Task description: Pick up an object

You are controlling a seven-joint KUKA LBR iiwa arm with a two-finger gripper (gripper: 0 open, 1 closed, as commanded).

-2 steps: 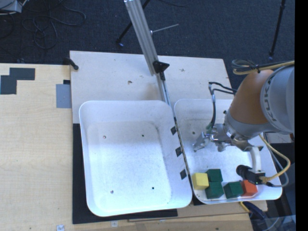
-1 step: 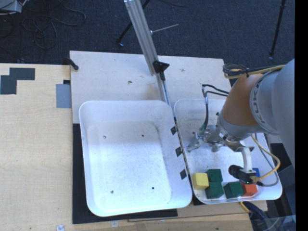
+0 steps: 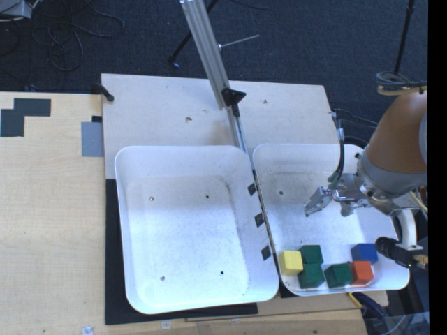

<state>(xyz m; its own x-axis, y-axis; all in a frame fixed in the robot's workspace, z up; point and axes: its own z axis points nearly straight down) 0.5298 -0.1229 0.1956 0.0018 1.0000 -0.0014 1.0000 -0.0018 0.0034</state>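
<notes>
The desk (image 3: pixel 174 110) is covered by 2 shallow white bins: a left bin (image 3: pixel 133 187) and a right bin (image 3: pixel 293 166), set side by side.

light: bright, even | shadows: soft, faint | glare: mild on white bins (image 3: pixel 183 159) | focus: slightly soft

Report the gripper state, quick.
Gripper: open, nothing between its fingers, poised above the right bin, apart from the blocks at the bin's near edge.
</notes>
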